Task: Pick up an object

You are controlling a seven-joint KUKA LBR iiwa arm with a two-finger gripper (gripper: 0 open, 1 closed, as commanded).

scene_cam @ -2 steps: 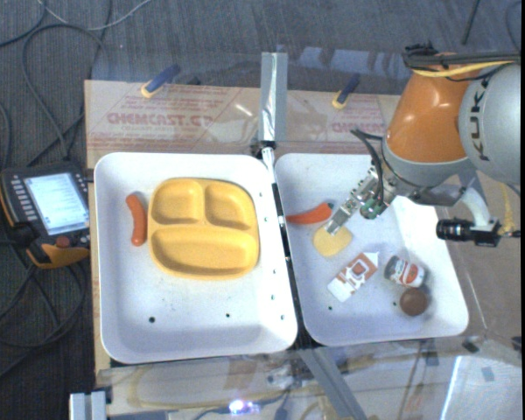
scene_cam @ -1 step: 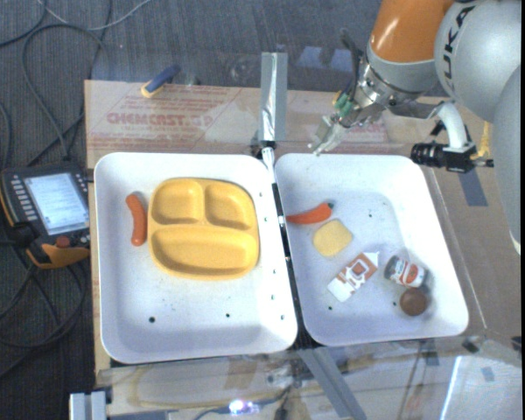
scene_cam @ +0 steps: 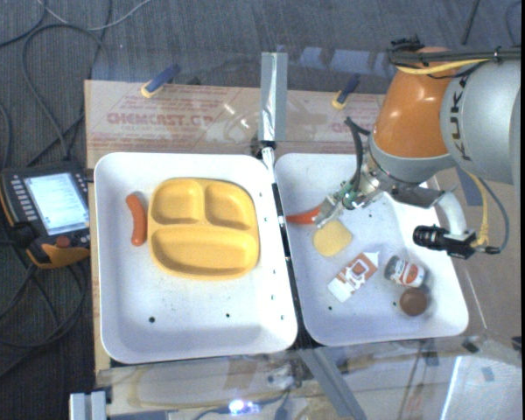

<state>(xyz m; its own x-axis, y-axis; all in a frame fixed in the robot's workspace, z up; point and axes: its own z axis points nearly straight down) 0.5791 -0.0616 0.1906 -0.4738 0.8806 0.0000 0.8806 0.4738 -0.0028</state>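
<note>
My gripper hangs over the upper middle of the right bin, just above a pale yellow cheese-like slice. A red chili-shaped piece lies right next to the gripper's left side, near the bin's left wall. Lower in the same bin lie a white and brown carton, a small can and a brown round piece. In the left bin sit a yellow divided tray and an orange sausage.
A metal divider post stands at the back between the bins. A handheld pendant lies left of the bench. The arm's orange band and grey body loom over the right bin's back right corner.
</note>
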